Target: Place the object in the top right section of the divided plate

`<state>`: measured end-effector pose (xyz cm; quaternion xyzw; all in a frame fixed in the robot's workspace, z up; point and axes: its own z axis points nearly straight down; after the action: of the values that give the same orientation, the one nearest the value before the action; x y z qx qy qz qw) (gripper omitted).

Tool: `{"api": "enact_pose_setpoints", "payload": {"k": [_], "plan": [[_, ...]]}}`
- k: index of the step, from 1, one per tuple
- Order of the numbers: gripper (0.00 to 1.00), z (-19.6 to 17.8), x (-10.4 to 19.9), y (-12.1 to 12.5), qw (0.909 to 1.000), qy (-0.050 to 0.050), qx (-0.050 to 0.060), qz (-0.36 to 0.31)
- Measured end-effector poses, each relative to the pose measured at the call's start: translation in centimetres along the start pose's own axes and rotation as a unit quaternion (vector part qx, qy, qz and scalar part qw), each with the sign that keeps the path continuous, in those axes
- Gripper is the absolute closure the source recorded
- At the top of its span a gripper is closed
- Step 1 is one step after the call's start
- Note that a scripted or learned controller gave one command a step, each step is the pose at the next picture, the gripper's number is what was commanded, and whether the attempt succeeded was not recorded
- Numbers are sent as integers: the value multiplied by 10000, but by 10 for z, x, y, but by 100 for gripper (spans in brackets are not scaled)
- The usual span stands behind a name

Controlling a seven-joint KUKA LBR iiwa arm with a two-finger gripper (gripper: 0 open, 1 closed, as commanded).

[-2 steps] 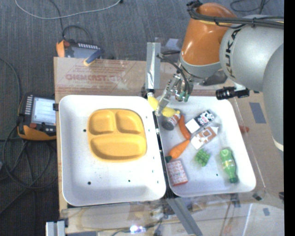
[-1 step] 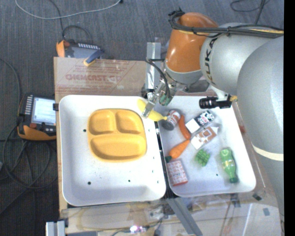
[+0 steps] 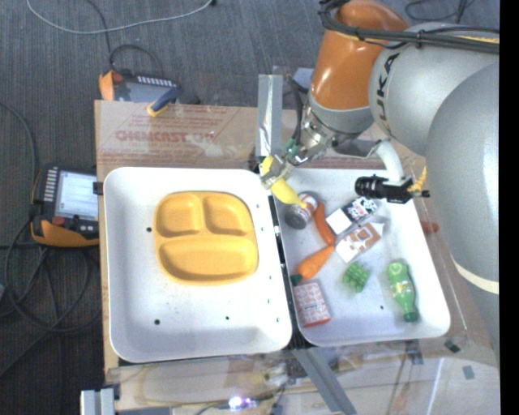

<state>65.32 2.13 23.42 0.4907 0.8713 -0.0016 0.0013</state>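
The gripper (image 3: 280,168) pinches a yellow banana (image 3: 283,190) hanging just below its fingers over the bins' shared edge, with the divided plate (image 3: 207,237)'s top right section immediately to its left.

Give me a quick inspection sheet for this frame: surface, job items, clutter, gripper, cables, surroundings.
Surface: two white bins side by side, left bin, right bin.
Job's things: yellow divided plate in left bin; yellow object at gripper, seemingly held, above the bins' shared edge.
Clutter: right bin holds carrot, green bottle, can, small cartons.
Grippers: fingers around the yellow object.
Cables: loose cables on floor at left.
Surroundings: cardboard sheet, handheld pendant.
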Motion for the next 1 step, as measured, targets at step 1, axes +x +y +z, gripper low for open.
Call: {"api": "enact_pose_setpoints", "payload": {"k": [1], "plan": [[100, 51, 9, 23, 9989, 10, 7, 461]]}}
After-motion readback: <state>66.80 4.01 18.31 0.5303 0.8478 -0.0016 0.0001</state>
